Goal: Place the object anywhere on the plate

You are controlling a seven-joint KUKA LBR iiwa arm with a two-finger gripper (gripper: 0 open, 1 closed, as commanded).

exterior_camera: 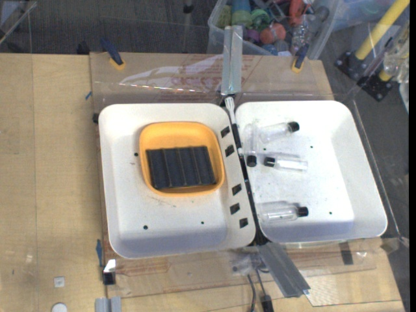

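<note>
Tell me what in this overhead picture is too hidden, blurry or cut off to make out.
- Clear vials in the right bin: see-through against white, so outlines and contents are unclear in the camera view.
- Dark ribbed object on the orange plate: too small to identify.
- Toy tub at the top: cut off by the frame edge, contents jumbled.
- Small items at bottom left: too tiny, one cut off.
</note>
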